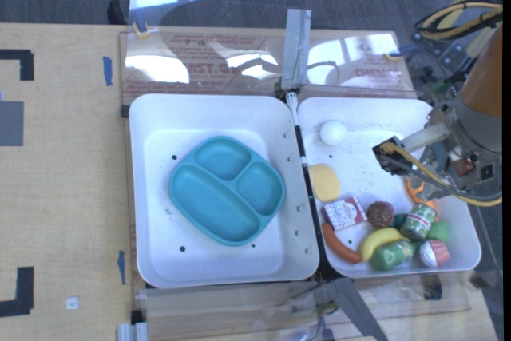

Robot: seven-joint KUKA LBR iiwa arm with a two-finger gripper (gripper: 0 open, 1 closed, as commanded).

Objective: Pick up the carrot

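I am watching the carrot (341, 244) lying at the lower left of the right bin (363, 114), beside a banana (379, 240); above it, the gripper (393, 156) is hovering mid-bin, its grasp impossible to judge; farther left, a blue divided plate (227, 189) is sitting in the left bin (152, 124).

Left bin (152, 172) holds a blue divided plate (227, 189) at frame centre. In the right bin (375, 112), a white ball (332, 132) sits up top, a yellow disc (325, 181) below it, then a red packet (343, 213), brown ball (380, 213), banana (378, 240) and green can (419, 221) lower right
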